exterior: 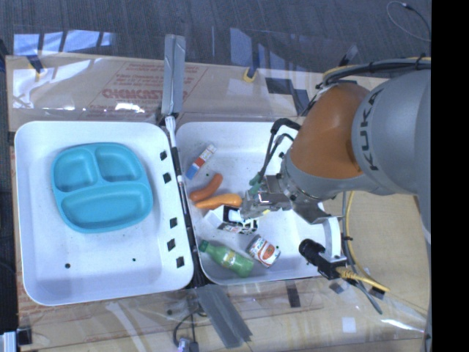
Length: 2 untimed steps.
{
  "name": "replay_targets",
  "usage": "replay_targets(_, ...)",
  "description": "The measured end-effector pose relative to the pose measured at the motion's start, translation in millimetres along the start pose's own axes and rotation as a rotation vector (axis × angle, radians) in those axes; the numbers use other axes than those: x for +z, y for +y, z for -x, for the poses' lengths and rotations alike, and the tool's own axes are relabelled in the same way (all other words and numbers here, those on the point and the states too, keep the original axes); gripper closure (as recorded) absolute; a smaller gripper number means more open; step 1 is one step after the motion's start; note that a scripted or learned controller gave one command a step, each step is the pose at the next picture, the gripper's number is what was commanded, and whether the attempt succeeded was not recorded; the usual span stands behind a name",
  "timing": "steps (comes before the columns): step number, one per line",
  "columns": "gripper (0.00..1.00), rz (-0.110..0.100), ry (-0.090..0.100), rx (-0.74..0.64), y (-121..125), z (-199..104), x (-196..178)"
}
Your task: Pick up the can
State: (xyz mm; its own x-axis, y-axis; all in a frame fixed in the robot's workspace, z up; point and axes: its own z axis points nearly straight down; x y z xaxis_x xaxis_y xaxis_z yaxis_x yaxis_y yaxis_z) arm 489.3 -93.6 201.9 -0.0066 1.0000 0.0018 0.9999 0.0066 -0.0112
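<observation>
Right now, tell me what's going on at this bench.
A grey KUKA arm reaches in from the right over the right bin, with its gripper low among the clutter near an orange carrot-like piece. The can lies on its side nearer the front wall, beside a green bottle, not gripped. The left bin holds a blue divided tray.
</observation>
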Motion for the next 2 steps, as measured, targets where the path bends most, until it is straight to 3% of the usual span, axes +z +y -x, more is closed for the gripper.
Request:
replay_targets(1,0.00,0.001,0.001,-0.224,-13.6,28.2,105.4)
replay_targets(2,0.00,0.005,0.000,-0.216,-13.0,99.7,113.1)
